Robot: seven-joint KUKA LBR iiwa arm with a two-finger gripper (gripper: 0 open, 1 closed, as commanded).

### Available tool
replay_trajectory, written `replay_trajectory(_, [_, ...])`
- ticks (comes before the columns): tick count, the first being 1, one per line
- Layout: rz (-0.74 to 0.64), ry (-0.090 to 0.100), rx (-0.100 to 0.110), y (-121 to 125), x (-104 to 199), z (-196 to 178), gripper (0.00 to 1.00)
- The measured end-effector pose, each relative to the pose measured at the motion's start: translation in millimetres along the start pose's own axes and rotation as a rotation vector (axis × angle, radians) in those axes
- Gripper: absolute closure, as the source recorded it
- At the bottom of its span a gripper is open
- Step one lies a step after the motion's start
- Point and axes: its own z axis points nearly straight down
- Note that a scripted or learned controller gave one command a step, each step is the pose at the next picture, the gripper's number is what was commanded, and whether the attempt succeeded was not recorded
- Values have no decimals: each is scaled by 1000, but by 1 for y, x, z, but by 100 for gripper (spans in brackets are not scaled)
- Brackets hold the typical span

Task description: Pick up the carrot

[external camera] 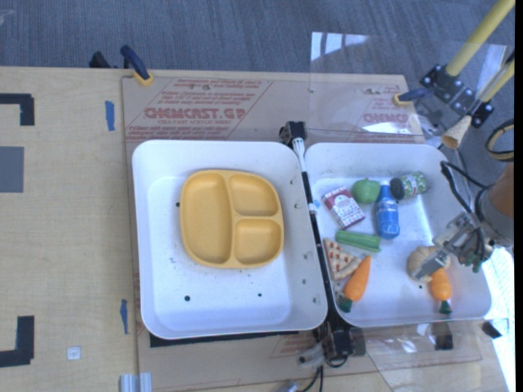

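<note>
camera view: claw low at the right bin's right edge, two carrots to choose from

camera view shows the claw down inside the right bin, close to its right edge, with the arm coming in over that rim. whether it is clenched or released i cannot tell; the metal parts blur together at this angle.

just under the claw lies a small carrot, orange with a green tip pointing toward the bin's front edge. it sits near the front right corner, and the claw seems to hang over its upper end, perhaps touching it, so i judge this is the one being tried for. nothing shows it gripped. a pale round thing lies right beside the claw on its left and could get in the way of a clean grasp.

farther toward the bin's left edge a second carrot lies aslant, next to a pizza slice. above them are a green pod, a blue bottle, a red packet, a green fruit and a dark green bottle near the back edge.

the left bin carries a yellow divided plate, well apart from the work.
</note>
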Motion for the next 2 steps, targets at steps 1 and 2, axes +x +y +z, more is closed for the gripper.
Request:
replay_trajectory(1, [404, 15, 4, -2, 5, 19, 0])
replay_trajectory(2, [399, 9, 1, 0, 3, 9, 100])
